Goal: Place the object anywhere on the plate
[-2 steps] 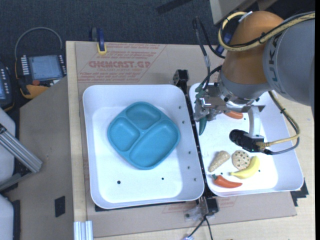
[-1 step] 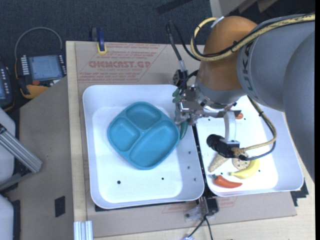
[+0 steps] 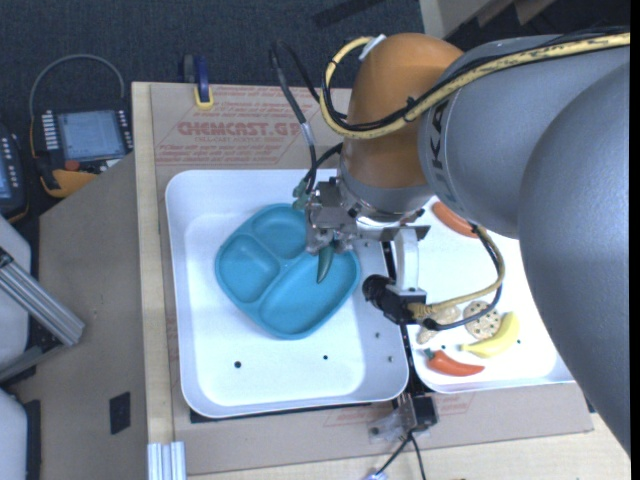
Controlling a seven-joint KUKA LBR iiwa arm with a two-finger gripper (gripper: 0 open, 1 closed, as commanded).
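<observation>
Placement looks to be the step in hand: I have the grey two-finger gripper [image 3: 327, 253] hanging over the blue sectioned plastic plate [image 3: 270, 273] in the left white bin [image 3: 200, 358], and a slim dark-green pepper-like object [image 3: 327, 261] hangs point-down between its fingers, so I read the claw as pinching that object. Its tip sits over the plate's larger right compartment, near the rim; I cannot tell whether it touches the plastic yet.

My next move, as I judge it, is a short descent if any gap remains, then parting the fingers and lifting straight up, so the object drops inside the rim and does not roll off the near edge.

As for the surface, the plate lies tilted across the left bin, which rests on a pale wooden bench [image 3: 150, 268]. The right white bin [image 3: 540, 373] holds a yellow toy banana [image 3: 497, 338], a red toy chilli [image 3: 452, 364] and a pale round perforated piece [image 3: 483, 320]. Dark carpet [image 3: 100, 18] lies beyond, with a small handheld screen unit [image 3: 88, 133] on it at the upper left.
</observation>
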